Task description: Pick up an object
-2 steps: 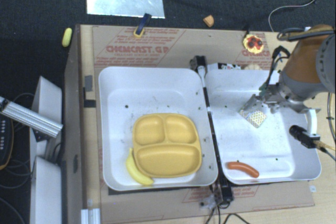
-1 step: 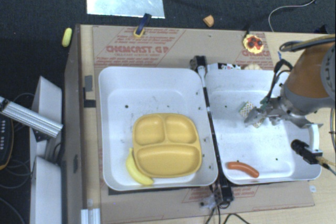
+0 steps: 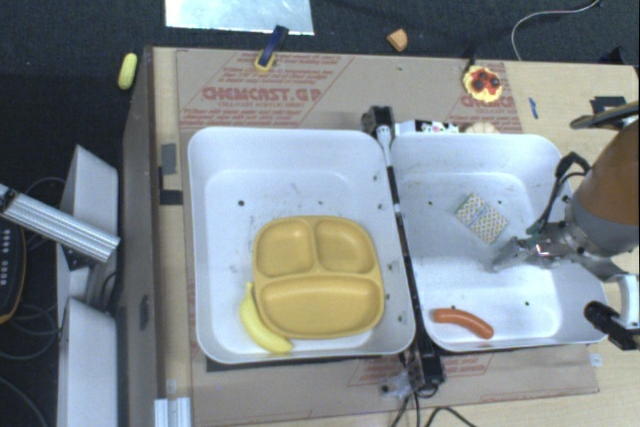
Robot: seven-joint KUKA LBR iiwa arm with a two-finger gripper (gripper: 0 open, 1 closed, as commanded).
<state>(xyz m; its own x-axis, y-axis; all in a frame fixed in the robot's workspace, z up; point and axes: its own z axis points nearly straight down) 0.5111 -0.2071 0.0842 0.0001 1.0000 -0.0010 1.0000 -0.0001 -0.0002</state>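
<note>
1. The arm (image 3: 610, 205) is reaching in from the right, its orange band sitting just above the grey wrist, over the right-hand edge of the right bin (image 3: 540, 155).
2. The gripper (image 3: 512, 255) is hanging low inside that bin, its metal tip pointing left toward the middle of the bin floor; at this slant I cannot tell how the tip is set, and nothing is showing between it.
3. A small checkered pad (image 3: 482, 216) is lying flat on the bin floor, just up and left of the gripper tip, near it but apart from it.
4. An orange sausage (image 3: 462, 321) is lying along the front part of the right bin, close to the near wall and well apart from the gripper.
5. Over in the left bin (image 3: 230, 175), a yellow divided tray (image 3: 318, 275) is sitting toward the front, with three compartments facing up.
6. A banana (image 3: 258, 323) is lying tucked against the tray's front-left corner, touching its rim.
7. Behind the bins, a cardboard sheet (image 3: 300, 85) is covering the bench, and a small round red-and-yellow item (image 3: 483, 82) is resting on it near the back of the right bin.
8. A yellow piece (image 3: 127, 70) is lying on the dark floor off the bench's left corner.
</note>
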